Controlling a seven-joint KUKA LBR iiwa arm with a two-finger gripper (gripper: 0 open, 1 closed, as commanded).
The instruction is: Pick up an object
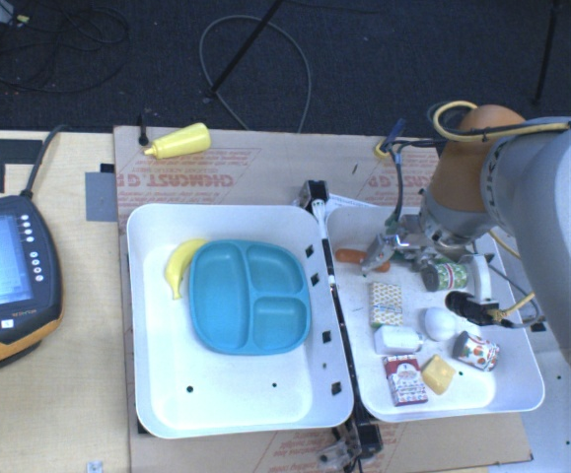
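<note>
My gripper is low over the far part of the right bin, hanging from the grey arm with its orange band. Just left of it lies a small orange carrot-shaped item. A green-labelled can lies right beside the gripper's right side. Nearer the front sit a patterned packet, a white egg shape, a white block, a red box, a yellow wedge and a small printed can. I see nothing lifted off the bin floor.
The left bin holds a blue divided plate with a banana at its left. A yellow bottle lies on the bench behind. A handheld pendant rests at far left. Cables trail around the wrist.
</note>
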